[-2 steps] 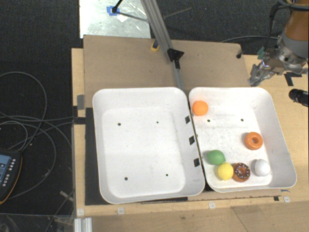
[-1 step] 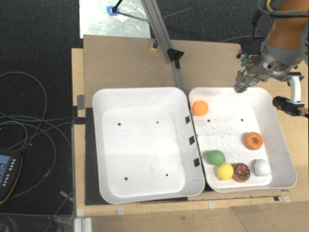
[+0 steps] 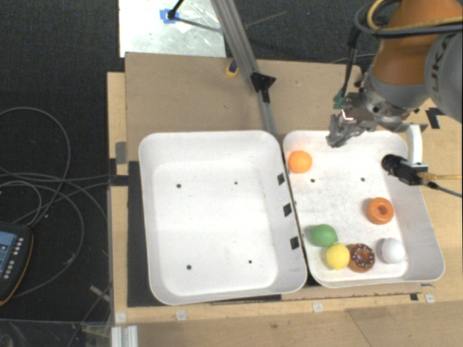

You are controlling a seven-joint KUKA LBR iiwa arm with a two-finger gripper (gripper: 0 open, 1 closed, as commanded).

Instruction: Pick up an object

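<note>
Gripper (image 3: 338,137): above the right bin's (image 3: 427,230) far edge, finger state unclear (too small to tell)
Orange ball (image 3: 299,162): far left corner of that bin
Other objects: along its near edge

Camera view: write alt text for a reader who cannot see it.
A grey and orange robot arm hangs its gripper over the far edge of the right bin, which holds an orange ball, orange ring, green, yellow and white pieces and a chocolate doughnut.
</note>
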